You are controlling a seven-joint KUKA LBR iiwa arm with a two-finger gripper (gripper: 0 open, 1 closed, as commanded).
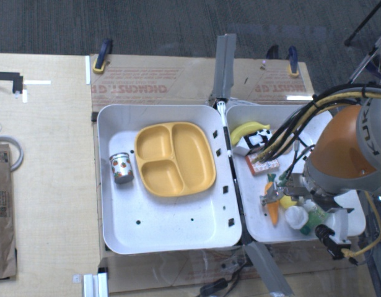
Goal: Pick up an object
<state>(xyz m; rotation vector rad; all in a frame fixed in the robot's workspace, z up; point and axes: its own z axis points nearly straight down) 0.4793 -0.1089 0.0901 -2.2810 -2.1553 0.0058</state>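
Though its jaws look slightly parted, the gripper (275, 197) touches a carrot (273, 211).

Both bins (116, 228) are white. The divided plate (175, 158) is mustard yellow. The small can (121, 166) is silver with red dots. A banana (249, 130) is yellow, a carrot (273, 212) orange. The desk (41, 135) is pale wood; the arm's band (342, 147) is orange.

A grey robot arm (371, 135) with a wide, rounded orange band (342, 147) above its wrist, a bundle of black and yellow cables (302, 119) running along it, and a darker grey metal wrist section (323, 187) below the band.
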